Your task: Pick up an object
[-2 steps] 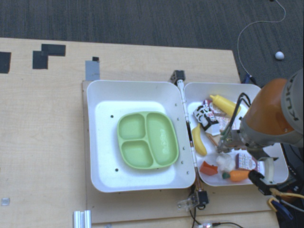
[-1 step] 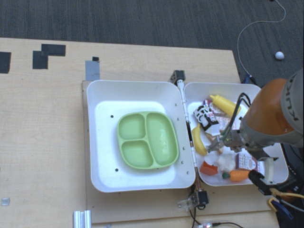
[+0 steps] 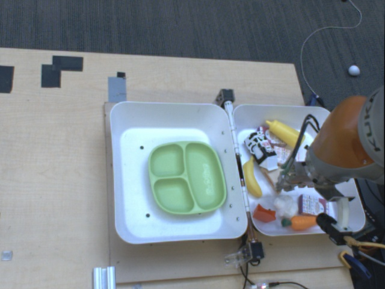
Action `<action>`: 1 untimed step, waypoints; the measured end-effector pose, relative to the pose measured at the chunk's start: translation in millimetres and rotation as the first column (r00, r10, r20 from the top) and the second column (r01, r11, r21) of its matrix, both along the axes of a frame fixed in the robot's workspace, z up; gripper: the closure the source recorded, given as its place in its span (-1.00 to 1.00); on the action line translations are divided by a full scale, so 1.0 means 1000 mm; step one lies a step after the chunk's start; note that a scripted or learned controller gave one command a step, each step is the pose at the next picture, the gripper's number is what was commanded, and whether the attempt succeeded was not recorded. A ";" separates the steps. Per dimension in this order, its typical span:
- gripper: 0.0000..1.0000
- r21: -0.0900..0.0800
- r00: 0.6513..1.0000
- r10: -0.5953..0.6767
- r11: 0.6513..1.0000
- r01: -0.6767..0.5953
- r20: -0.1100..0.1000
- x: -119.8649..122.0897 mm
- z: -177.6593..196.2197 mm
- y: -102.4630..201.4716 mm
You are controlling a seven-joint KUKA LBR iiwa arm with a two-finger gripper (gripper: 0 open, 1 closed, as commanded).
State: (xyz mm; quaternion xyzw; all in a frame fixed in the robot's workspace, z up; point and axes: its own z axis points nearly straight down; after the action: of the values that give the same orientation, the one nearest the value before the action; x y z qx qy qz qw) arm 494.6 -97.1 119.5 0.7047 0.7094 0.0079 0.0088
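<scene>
Nothing is seen lifted yet: the gripper (grip state cannot be told) is lowered over the right bin, at three o'clock from the green tray.

Banana, carrot, yellow bottle jumbled in right bin

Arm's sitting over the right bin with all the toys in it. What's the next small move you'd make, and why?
Probably a short straight descent. The gripper hangs over the middle of the right white bin, above the cluttered patch between the yellow toy banana and the orange toy carrot, with nothing visibly between its fingers. The green divided plate in the left bin lies well away.
</scene>
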 end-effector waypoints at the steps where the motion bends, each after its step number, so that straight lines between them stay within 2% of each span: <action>1: -1.00 0.000 1.000 0.000 1.000 0.000 0.000 0.000 0.000 0.000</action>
State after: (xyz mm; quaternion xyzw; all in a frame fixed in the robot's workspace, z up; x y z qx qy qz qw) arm 494.5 -97.1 119.4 0.7045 0.7096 0.0078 0.0086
